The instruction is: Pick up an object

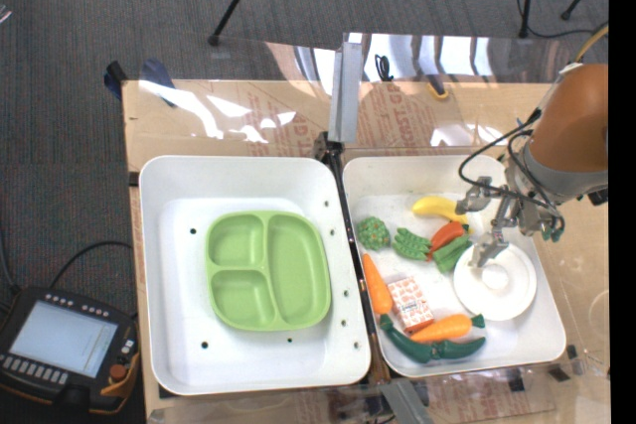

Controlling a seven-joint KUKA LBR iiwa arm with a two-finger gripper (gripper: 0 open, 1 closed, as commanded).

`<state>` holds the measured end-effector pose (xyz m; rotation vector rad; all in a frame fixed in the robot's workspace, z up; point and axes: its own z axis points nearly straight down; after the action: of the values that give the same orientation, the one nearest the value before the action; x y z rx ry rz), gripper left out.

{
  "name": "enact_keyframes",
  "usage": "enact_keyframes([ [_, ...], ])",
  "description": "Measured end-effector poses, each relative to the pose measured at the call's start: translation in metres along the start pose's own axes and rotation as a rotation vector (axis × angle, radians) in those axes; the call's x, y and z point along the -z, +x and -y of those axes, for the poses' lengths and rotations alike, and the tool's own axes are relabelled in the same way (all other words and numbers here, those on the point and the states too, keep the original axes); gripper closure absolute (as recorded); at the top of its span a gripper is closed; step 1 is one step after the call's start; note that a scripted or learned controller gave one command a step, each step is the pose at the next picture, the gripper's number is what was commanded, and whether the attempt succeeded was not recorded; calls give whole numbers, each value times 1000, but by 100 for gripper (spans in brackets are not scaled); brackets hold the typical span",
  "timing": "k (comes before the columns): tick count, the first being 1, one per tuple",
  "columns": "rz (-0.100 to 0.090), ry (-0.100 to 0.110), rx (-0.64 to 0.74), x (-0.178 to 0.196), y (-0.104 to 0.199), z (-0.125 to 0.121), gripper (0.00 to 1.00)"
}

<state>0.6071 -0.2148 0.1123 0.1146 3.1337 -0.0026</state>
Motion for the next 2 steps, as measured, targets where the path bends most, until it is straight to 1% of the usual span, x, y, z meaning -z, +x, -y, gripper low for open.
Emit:
enact_keyframes([
  [1,-6,-5,-74,-26,6,-67,0],
  [2,-2,-4,-69,-14,4,-68,100],
])
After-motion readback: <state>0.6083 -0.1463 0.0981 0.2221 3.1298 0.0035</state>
